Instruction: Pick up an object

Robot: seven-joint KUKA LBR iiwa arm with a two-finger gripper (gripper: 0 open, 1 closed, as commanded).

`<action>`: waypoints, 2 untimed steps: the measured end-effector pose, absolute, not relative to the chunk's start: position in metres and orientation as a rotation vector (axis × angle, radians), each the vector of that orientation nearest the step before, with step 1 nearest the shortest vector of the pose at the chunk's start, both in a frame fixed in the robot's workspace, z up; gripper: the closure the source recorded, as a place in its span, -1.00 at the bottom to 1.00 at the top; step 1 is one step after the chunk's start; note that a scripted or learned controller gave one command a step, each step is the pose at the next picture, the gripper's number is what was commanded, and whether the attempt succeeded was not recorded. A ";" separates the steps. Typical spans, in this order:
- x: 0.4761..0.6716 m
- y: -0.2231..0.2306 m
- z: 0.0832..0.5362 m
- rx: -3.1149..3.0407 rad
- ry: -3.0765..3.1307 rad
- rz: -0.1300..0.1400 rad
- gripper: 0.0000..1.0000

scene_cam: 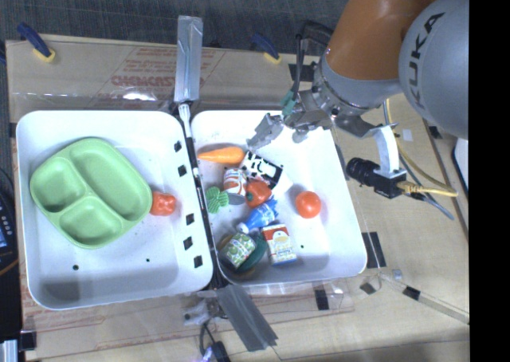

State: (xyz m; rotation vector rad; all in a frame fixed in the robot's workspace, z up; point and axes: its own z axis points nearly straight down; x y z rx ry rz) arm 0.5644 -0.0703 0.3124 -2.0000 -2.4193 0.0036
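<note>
Brown card lines the worktop under two white bins, and two blue clips pinch the card's far edge. My left bin holds one green plate with three compartments and, touching the plate's right rim, one small red-orange fruit. In the right bin I count nine loose pieces crowded towards its left wall. There is one carrot lying crosswise at the far side and one black-and-white packet just right of it. Nearer sit one small can, one red pepper and one green leafy piece. Nearer again are one blue packet, one red carton and one green-labelled tin resting on something dark at the near edge. One orange-red ball lies apart to the right. The end effector hangs over the far part of this bin, just beyond the black-and-white packet, with its fingers apart and nothing between them. The can, pepper and packets press against each other, leaving the ball as the piece with most room around it.
</note>
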 end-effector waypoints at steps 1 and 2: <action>0.544 -0.126 0.201 -1.984 -2.428 0.007 -1.00; 0.524 -0.128 0.151 -1.936 -2.469 0.004 -1.00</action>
